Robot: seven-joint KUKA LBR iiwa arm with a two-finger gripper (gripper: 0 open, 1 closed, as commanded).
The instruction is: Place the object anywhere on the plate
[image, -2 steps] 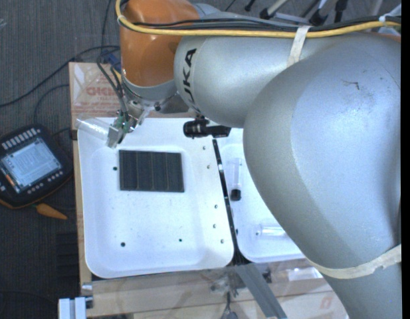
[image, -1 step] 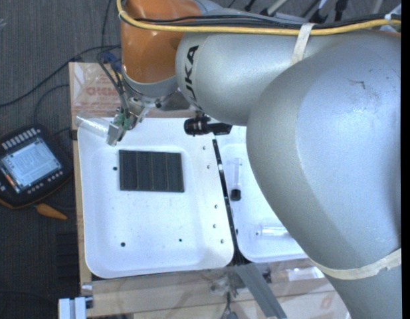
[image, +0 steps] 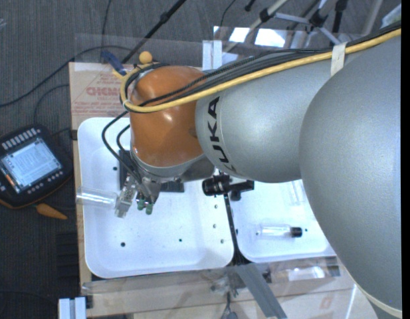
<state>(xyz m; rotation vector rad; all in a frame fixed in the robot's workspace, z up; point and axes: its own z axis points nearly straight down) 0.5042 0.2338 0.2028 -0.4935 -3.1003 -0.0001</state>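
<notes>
Item: grey arm with orange band, reaching over the left bin (image: 151,254); pincer (image: 131,201) low above its floor, whether apart or together cannot be told. Clear tube-like piece (image: 92,197) lies just beside the pincer tip; contact uncertain. Right bin (image: 311,248) holds a clear vial with dark cap (image: 279,231), possibly the task object. Progress: placement judged not done. Plate hard to identify; the arm hides much of both bins.

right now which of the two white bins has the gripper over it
The left bin. The gripper hangs above it, while the right bin holds a small clear tube with a dark cap.
</notes>
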